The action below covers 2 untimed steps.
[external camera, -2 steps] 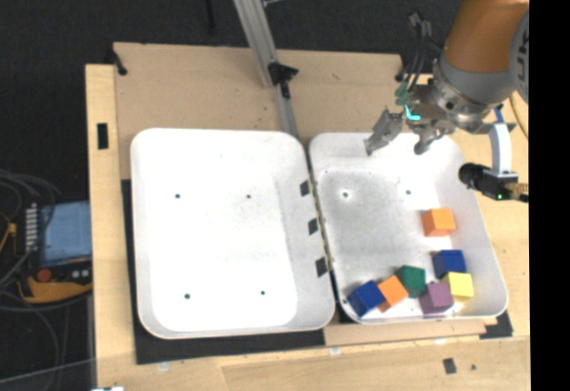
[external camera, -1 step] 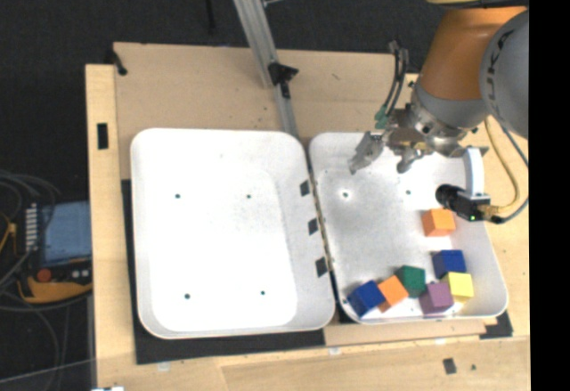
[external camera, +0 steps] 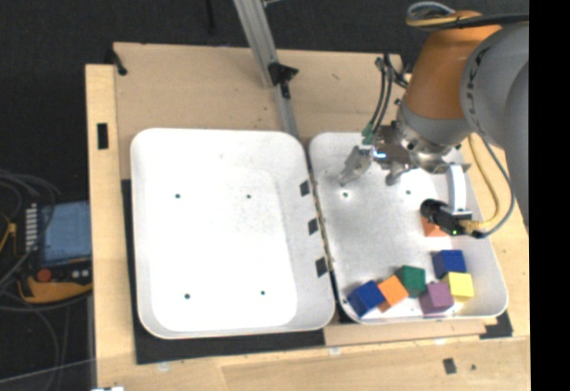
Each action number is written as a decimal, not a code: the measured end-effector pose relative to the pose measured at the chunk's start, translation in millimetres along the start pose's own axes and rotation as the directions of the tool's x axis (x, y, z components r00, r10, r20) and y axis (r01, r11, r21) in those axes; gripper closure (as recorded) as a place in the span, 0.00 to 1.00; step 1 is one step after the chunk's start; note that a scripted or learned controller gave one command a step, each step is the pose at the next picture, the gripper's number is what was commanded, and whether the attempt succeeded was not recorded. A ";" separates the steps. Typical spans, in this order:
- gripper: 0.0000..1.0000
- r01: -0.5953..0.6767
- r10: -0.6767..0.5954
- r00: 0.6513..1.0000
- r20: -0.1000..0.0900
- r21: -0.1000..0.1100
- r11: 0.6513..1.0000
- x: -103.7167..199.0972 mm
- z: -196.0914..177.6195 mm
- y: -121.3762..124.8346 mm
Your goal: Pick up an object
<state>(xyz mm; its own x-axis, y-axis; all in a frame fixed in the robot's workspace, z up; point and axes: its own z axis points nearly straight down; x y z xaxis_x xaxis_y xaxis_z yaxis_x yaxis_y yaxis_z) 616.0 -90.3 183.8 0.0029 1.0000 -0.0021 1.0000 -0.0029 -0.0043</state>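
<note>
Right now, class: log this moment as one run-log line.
end effector: over right bin, upper left | blocks: clustered at lower edge | pick: not done

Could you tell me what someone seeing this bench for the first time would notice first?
Probably the grey arm with its orange band, reaching in from the right with its tool over the right white bin. Next, the cluster of small coloured blocks along that bin's near edge.
</note>
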 end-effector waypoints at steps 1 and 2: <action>0.00 -0.003 0.003 1.000 0.000 0.000 1.000 3.2 44.1 3.2; 1.00 -0.009 0.009 1.000 -0.003 -0.008 1.000 3.1 30.0 5.1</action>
<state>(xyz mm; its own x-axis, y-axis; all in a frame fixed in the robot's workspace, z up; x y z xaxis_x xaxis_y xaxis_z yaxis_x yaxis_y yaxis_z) 620.9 -87.3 153.8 0.0120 0.9999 0.0009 0.9999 -0.0120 0.0037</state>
